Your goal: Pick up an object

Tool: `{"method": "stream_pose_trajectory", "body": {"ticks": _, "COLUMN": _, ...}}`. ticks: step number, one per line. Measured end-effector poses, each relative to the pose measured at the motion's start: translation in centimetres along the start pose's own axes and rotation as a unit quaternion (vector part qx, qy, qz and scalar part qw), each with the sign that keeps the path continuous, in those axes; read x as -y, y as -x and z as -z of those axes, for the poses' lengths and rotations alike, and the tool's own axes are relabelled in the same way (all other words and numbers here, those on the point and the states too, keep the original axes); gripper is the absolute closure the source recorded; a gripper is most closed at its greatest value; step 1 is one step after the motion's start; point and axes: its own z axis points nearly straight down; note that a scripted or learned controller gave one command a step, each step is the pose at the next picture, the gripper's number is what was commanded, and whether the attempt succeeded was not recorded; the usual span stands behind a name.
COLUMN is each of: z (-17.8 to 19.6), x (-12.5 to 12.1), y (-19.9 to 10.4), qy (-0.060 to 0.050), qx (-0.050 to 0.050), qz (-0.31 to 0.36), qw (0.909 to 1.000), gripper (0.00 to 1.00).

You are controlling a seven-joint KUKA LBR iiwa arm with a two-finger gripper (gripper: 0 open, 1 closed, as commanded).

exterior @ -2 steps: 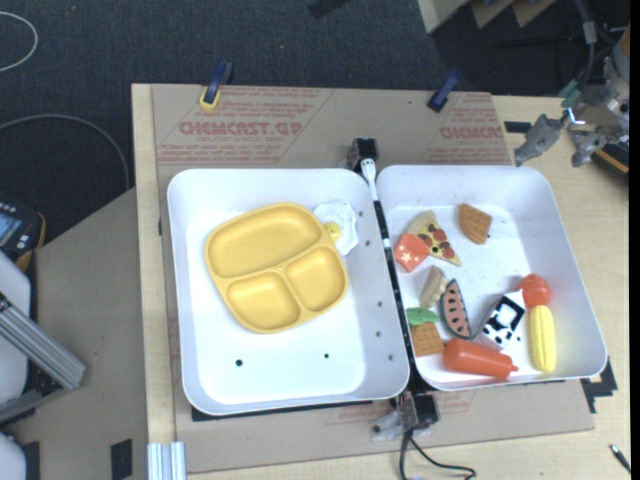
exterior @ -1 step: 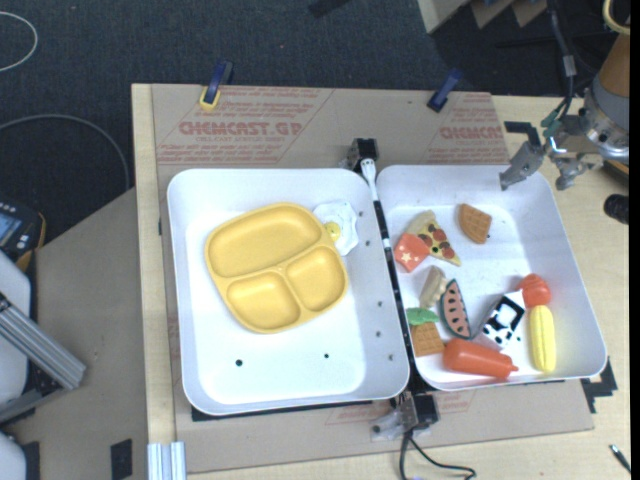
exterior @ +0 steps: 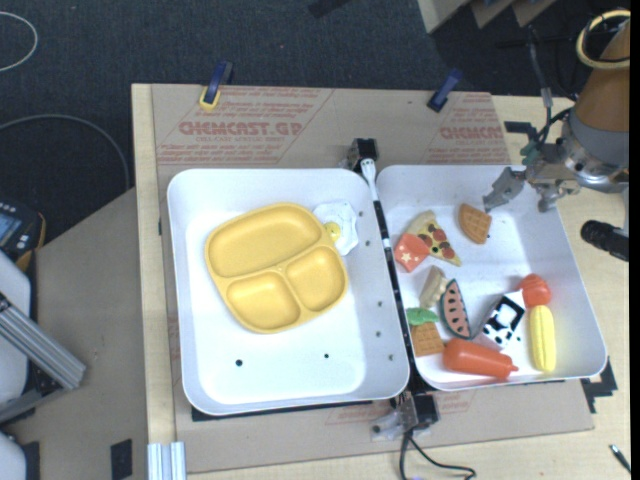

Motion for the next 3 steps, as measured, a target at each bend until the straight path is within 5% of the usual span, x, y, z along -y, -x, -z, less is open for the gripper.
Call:
{"method": "stream_pose_trajectory", "body": {"ticks": 2, "z": -7.9, "x": -0.7, "y": 0.1, "qy": 0.003, "qx": -0.001, "qz": 0.001, "qw": 1.0000, "gripper": 0.00}}
{"method": "stream_pose_trajectory", "body": {"ticks": 3, "z": -6.3, "x": -1.1, "y": 0.1, "qy": 0.009, "qx": 0.001, "qz": 0.002, "qw": 1.0000, "gripper": 1.00}}
